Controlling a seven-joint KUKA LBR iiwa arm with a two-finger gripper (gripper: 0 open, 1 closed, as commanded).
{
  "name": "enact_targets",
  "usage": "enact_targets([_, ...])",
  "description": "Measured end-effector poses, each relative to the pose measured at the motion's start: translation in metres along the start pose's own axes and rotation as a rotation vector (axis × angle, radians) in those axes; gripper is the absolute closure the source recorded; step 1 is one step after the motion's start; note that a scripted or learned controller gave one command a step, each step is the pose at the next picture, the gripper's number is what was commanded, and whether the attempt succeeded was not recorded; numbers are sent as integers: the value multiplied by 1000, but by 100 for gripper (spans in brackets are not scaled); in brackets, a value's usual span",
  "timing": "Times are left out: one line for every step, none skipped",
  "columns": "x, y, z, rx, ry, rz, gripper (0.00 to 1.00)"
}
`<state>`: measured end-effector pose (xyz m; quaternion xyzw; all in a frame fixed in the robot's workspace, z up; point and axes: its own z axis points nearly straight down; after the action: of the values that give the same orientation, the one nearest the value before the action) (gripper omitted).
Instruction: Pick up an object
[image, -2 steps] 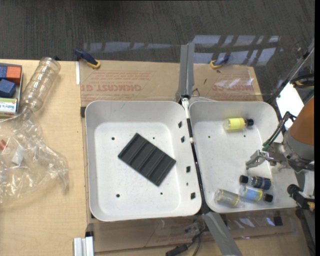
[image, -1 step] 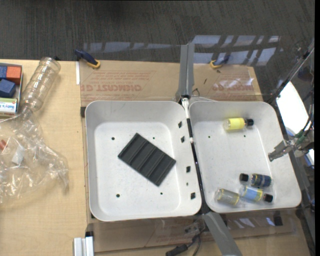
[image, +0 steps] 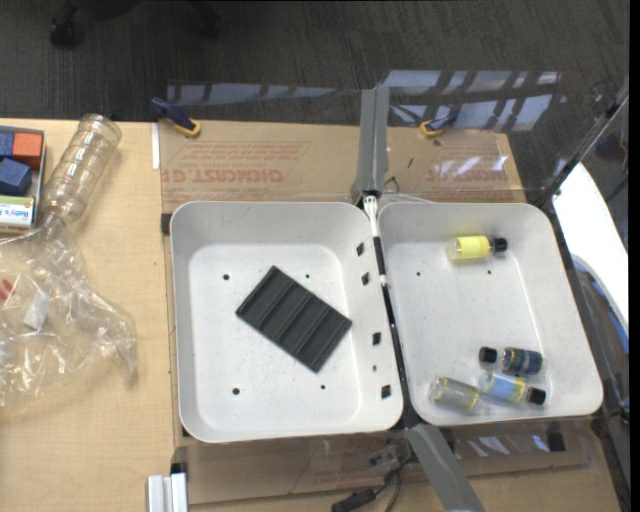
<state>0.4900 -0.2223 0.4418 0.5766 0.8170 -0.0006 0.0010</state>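
Left bin: one dark ribbed pad, lying flat and askew near the middle of the bin floor.
Right bin: four small bottles.
Yellow bottle: on its side near the far edge, well apart from the others.
Dark bottle: near the near right corner.
Clear bottle: along the near edge, just beside a blue-and-yellow bottle.
Gripper: state cannot be told from this picture.
Bench, left edge: plastic bottle, crumpled wrap, box of blocks.
Progress: nothing lifted; every item rests on a bin floor. Choosing, reaching, closing and raising all appear left to do.
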Motion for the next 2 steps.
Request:
enact_targets([4, -11, 1, 4, 1, 545, 0])
enact_targets([12, -8, 1, 4, 0, 921, 0])
